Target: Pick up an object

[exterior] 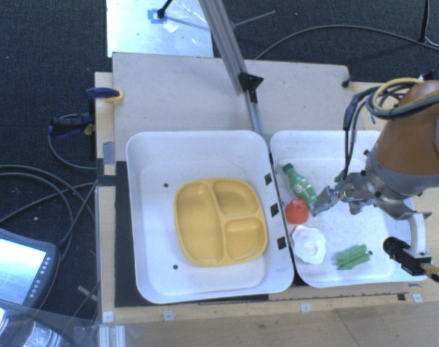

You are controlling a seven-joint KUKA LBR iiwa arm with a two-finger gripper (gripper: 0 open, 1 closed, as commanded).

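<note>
The right bin holds a small green bottle lying on its side near the left wall. Just below it sits a round red thing, then a crumpled white thing. A green pod-like thing lies nearer the front edge. My gripper hangs low over this bin, just right of the bottle and the red thing. I see nothing held in it.
The left bin carries a yellow divided plate in its middle. A grey pole slants down to the wall between the bins. Bare bin floor lies behind the gripper, toward the back of the right bin.
</note>
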